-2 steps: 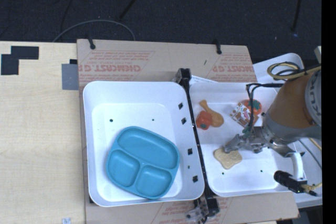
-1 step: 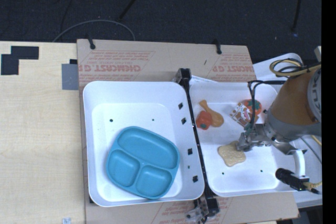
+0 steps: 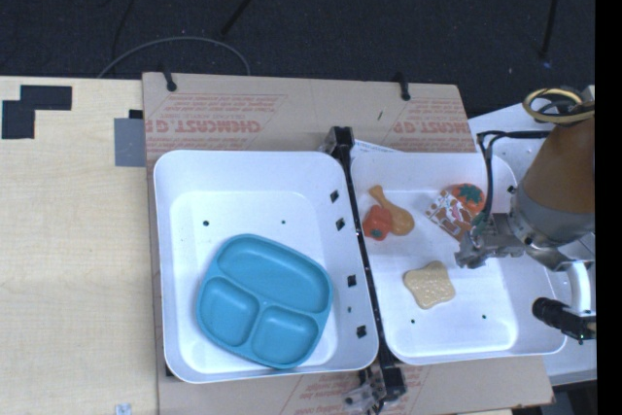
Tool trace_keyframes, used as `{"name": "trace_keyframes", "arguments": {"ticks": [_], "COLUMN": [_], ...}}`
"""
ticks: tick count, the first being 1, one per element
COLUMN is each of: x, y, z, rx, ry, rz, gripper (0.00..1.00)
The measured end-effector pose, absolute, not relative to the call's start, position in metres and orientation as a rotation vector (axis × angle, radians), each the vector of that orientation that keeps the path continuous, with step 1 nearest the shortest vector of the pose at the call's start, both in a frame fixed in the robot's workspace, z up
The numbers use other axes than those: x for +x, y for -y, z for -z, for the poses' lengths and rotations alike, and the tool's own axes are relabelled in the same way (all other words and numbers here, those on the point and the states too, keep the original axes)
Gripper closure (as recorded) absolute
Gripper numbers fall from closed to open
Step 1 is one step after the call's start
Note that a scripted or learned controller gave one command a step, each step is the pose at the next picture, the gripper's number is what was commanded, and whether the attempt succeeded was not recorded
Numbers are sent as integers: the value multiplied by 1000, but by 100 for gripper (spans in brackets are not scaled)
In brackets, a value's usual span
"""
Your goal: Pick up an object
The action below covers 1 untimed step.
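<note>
The right bin (image 3: 486,335) holds three small objects. A tan drumstick-shaped toy with an orange-red end (image 3: 387,216) lies at its upper left. A crinkled orange and white packet (image 3: 455,206) rests at the upper right. A beige flat biscuit-like piece (image 3: 429,286) sits near the middle. My gripper (image 3: 473,251) hangs low over the right side of this bin, just below and right of the packet and above and right of the beige piece. Whether it touches the packet is unclear.
The left bin (image 3: 194,180) contains a blue divided plate (image 3: 264,299). A black divider (image 3: 355,248) runs between the bins. The orange-banded arm (image 3: 564,180) fills the right edge. Cardboard (image 3: 292,112) lies under both bins.
</note>
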<state>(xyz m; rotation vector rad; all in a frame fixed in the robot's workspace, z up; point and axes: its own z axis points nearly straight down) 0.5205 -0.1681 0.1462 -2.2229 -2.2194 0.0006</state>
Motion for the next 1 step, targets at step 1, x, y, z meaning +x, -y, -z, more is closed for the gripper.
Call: {"name": "trace_keyframes", "arguments": {"ticks": [1], "x": [515], "y": [161], "z": [-201], "rx": [-2219], "ry": [2223], "rz": [0], "gripper": [100]}}
